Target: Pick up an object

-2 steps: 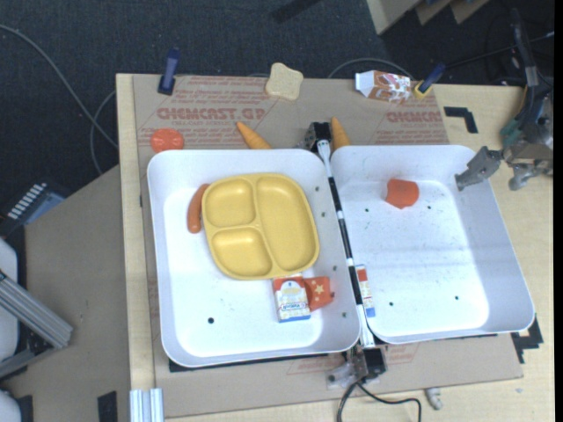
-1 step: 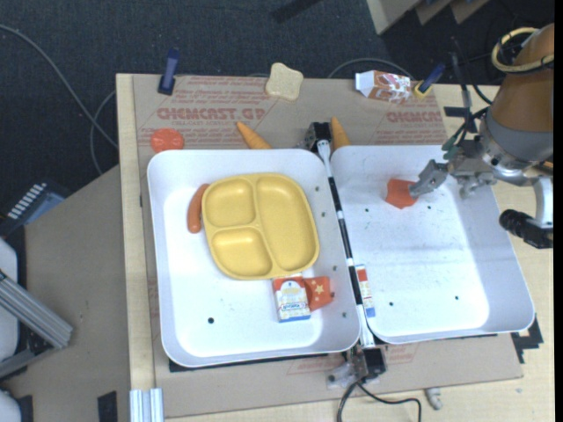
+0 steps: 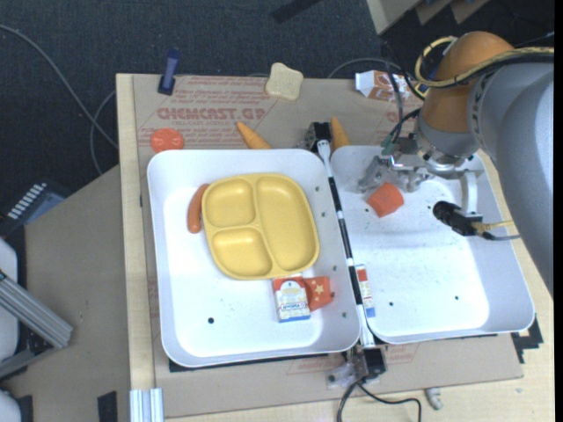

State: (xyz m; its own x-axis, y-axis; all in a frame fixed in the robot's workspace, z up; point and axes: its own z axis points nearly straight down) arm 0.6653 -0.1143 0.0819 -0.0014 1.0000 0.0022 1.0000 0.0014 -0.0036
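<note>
Cartons come first: a small carton with a red packet touching its right side lies at the near edge of the left bin. Just beyond them sits a yellow divided plate, and a sausage lies along its left rim. In the right bin, toward its far left corner, an orange-red block sits right under the gripper; whether the gripper is apart or closed on the block I cannot tell. On the desk beyond the bins lie a carrot, an orange disc, a bread slice and a blue marker.
</note>
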